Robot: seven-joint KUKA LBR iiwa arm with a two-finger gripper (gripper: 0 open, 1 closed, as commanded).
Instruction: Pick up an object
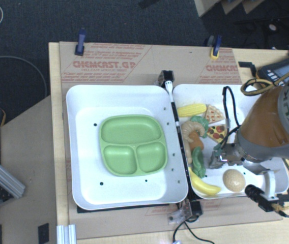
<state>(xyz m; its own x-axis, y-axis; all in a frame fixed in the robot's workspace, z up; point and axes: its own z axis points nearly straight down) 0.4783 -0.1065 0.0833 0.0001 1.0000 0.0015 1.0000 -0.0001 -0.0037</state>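
1. On the bench (pixel 58 136), which we see from above, two shallow white bins sit side by side, their inner rims touching along a dark seam with clips at each end.
2. We see the left bin (pixel 83 177) holding one thing, a green divided tray (pixel 133 145) with one long compartment and two smaller ones, lying flat near the middle.
3. We see the grey arm with its orange band (pixel 269 118) reaching in from the right and covering much of the right bin (pixel 195 91).
4. We place the gripper (pixel 217 159) low over that bin's middle, just beside the toy food; we cannot tell how its claw stands or whether anything is caught in it.
5. We count the toy food in the right bin's left half: a corn cob (pixel 192 109) at the far end, a pizza slice (pixel 214 115) next to it, a second slice (pixel 215 132) below, a tan piece (pixel 190 130) and a green vegetable (pixel 198 162) near the seam.
6. We find a banana (pixel 204 185) at the near left corner, and a beige egg-shaped piece (pixel 233 180) just beside it, under the arm's wrist.
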